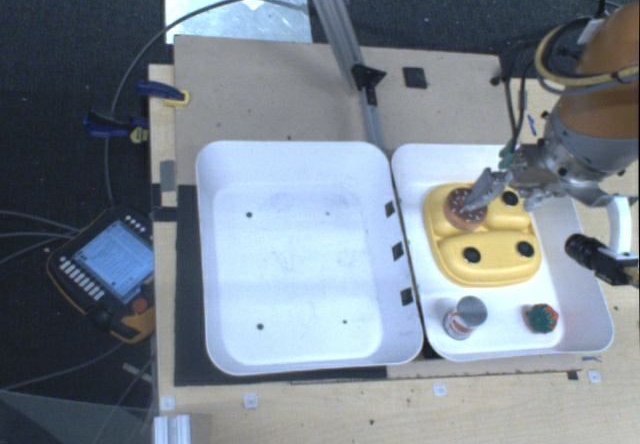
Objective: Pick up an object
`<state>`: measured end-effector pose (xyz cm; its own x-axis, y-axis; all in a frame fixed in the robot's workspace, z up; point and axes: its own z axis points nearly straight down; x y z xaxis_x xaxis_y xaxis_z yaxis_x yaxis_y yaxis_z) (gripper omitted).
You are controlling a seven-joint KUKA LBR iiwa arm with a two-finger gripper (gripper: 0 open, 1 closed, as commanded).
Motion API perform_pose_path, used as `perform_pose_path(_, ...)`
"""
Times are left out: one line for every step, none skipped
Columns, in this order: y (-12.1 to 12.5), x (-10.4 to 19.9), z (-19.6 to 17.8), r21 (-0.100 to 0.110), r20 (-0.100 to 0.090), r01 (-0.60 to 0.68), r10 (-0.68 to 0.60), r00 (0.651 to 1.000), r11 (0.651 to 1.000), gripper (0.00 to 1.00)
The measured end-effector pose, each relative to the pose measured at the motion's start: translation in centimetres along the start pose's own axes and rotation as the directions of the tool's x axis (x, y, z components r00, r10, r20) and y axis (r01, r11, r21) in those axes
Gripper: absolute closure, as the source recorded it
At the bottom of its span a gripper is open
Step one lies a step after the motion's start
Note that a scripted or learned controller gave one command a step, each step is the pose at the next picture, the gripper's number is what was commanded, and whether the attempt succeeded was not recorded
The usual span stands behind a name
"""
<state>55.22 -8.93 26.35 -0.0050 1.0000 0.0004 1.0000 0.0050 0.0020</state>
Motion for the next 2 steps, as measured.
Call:
perform_pose_path(0.0,-1.1,5.2,0.004,0.000,-0.004,0.004,1.000,1.000,0.00)
perform_pose_path(0.6,-1.0,9.6,0.004,0.000,-0.004,0.004,1.000,1.000,0.00)
